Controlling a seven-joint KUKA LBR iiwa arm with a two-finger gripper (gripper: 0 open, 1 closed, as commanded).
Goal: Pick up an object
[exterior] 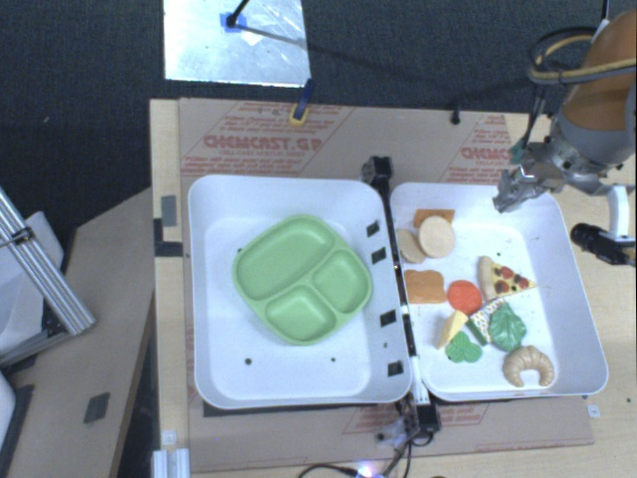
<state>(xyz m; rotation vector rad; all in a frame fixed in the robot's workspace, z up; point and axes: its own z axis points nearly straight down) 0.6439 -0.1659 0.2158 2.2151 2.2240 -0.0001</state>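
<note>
Jaws cannot be told apart or together at this slant; the gripper (506,199) hangs over the far right corner of the right bin (577,297), with nothing visible between its tips. Nearest below it in that bin lie a round cracker (436,236) on a tan slice (434,216), then a pizza wedge (503,279), a toast piece (426,287), a red tomato slice (464,297), a yellow cheese wedge (454,328), green leafy pieces (506,328) and, at the near edge, a croissant (529,365). The grey arm (597,98) rises toward the upper right. The left bin (214,267) holds a green divided plate (302,279).
</note>
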